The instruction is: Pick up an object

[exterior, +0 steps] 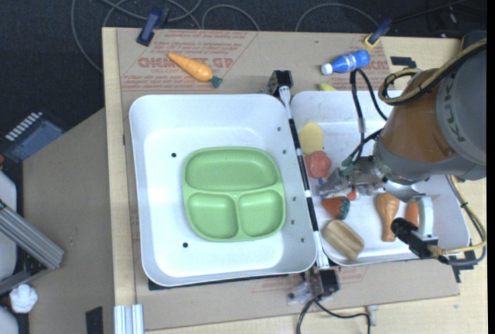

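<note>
The right white bin [332, 104] holds toy food: a yellow piece [312, 137], a red round piece [318, 164], a red-orange piece with a green end [336, 206], a tan round bread-like piece [343, 239], and an orange drumstick shape [387, 213]. My gripper [340, 184] hangs low over the left part of this bin, between the red round piece and the red-orange piece. Nothing is visibly held. The arm's orange band [410, 131] and grey body cover the bin's right half.
The left bin [155, 131] holds a green three-compartment tray [232, 193]. On the bench behind the bins lie a toy carrot [193, 66], a blue-and-white bottle [346, 63] and a blue clip [151, 25]. Cables run over the right bin's rear.
</note>
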Robot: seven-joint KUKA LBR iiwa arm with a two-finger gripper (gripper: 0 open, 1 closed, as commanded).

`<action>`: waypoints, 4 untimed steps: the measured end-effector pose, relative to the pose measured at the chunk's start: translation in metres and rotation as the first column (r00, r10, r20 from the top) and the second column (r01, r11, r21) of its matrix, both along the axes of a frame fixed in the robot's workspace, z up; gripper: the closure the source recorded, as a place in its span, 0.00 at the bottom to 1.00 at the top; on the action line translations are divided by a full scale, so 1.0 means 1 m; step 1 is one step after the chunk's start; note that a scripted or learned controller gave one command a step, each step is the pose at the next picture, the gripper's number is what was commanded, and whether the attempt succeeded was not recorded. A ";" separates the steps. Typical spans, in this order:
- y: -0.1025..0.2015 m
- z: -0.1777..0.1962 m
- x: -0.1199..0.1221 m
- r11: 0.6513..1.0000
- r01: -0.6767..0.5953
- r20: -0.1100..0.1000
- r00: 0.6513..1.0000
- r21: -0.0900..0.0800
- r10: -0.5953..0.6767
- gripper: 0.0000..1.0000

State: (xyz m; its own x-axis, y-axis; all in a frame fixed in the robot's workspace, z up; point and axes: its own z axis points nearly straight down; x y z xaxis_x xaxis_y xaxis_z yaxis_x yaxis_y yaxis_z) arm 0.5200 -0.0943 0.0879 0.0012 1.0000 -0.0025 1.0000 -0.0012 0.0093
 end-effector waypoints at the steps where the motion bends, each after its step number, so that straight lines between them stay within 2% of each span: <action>1: -0.057 0.001 0.071 1.000 -0.001 0.002 1.000 -0.001 0.001 0.00; 2: -0.078 -0.004 0.009 1.000 0.001 -0.012 1.000 0.003 -0.001 0.00; 3: -0.077 -0.004 -0.035 1.000 0.000 -0.011 1.000 0.003 0.000 0.00; 4: -0.077 0.006 -0.035 1.000 0.001 -0.009 1.000 0.003 -0.001 1.00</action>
